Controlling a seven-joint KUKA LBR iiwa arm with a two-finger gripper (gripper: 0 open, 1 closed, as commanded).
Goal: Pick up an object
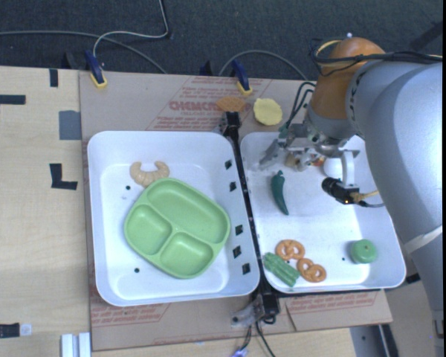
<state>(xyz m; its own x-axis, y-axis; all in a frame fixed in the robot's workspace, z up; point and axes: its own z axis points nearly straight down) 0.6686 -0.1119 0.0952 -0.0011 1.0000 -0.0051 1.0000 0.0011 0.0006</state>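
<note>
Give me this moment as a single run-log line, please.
gripper: over right bin, above pepper | holding: nothing seen | left bin: green tray, cashew toy

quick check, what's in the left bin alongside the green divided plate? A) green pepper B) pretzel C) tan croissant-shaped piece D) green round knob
C: the tan croissant-shaped piece lies in the left bin, just past the far edge of the green divided plate.

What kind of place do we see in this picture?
Probably a robotics lab bench, not a kitchen. A grey robot arm reaches over two white bins of toy food, such as a green pepper, with blue clamps holding cardboard down.
</note>
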